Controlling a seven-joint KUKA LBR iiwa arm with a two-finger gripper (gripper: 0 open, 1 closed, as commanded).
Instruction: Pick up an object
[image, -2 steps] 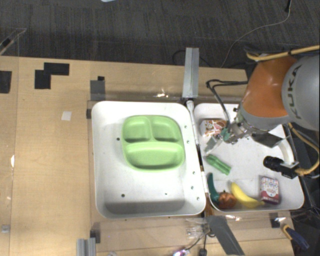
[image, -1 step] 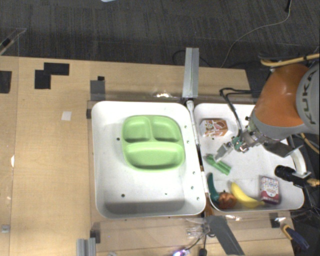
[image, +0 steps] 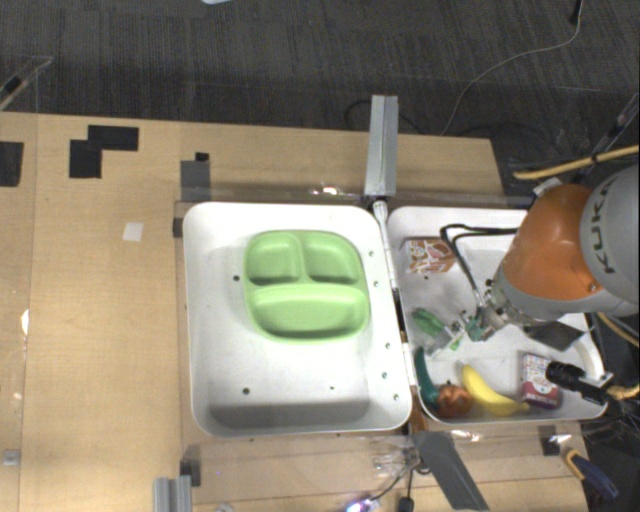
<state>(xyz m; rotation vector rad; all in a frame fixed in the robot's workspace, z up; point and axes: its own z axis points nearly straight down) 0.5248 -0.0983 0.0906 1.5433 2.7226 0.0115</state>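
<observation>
Green divided plate mid left bin, bare white floor all round.

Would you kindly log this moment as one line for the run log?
arm: over right bin | gripper: low, beside green item | grasp: unclear | left bin: green tray | near edge: banana, apple

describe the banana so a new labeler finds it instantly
Look in the right white bin, along its near edge. The banana lies there between a reddish apple on its left and a small purple carton on its right. It is the bin's one yellow, curved thing.
</observation>
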